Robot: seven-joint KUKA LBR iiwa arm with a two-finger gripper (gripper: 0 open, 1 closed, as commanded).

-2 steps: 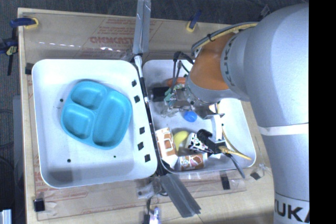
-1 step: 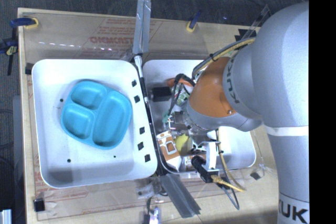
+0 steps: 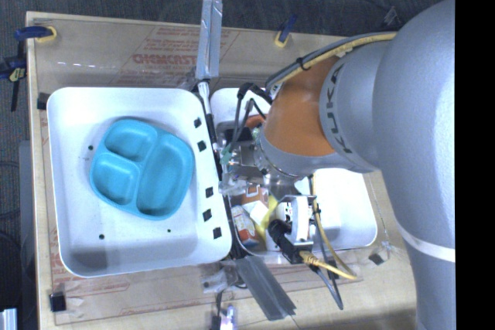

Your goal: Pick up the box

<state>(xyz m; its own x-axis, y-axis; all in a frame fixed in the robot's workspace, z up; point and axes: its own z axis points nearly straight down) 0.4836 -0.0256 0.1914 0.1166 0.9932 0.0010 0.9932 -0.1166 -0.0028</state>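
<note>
Two white bins sat side by side on the bench (image 3: 116, 58) — the left bin (image 3: 69, 166) held a blue sectioned tray (image 3: 143, 168), and the arm (image 3: 363, 112) hung low over the right bin (image 3: 348, 224), hiding most of it. Gripper (image 3: 255, 193) was down near the right bin's left edge, too buried under the wrist to tell its opening. A small box (image 3: 242, 222) with orange-and-white print — likely the target, partly hidden — lay just below the gripper beside something yellow (image 3: 268, 219).
</note>
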